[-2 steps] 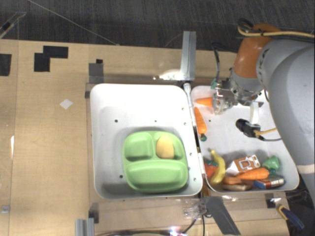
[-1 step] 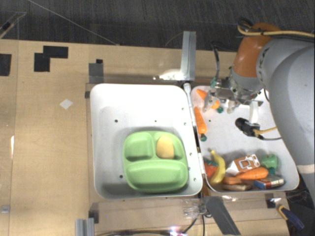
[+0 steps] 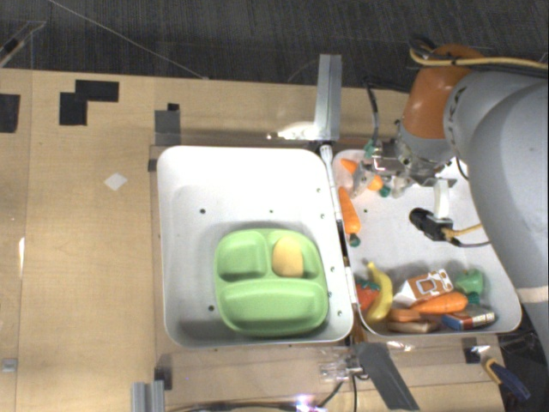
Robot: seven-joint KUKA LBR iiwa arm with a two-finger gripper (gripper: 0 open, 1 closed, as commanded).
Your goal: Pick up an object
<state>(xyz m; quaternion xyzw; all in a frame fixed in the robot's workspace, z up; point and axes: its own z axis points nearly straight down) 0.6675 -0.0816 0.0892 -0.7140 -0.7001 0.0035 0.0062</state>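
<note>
Two white bins sit side by side on the desk. Left bin [image 3: 184, 230]: a green divided tray [image 3: 257, 294] holding a yellow, egg-like piece [image 3: 288, 256]. Right bin [image 3: 403, 247]: an orange carrot [image 3: 349, 213] along its left wall, probably light, stiff plastic, best pinched mid-length; more toys [image 3: 420, 303] crowd the near edge. The end effector [image 3: 377, 174] hovers at the far-left corner; its grip cannot be told.

One fixed cam sitting above the bench [image 3: 77, 256], looking down at a slant w/ both white bins [image 3: 184, 316] in frame; arm [image 3: 506, 170] coming in from the right, fairly close up.
</note>
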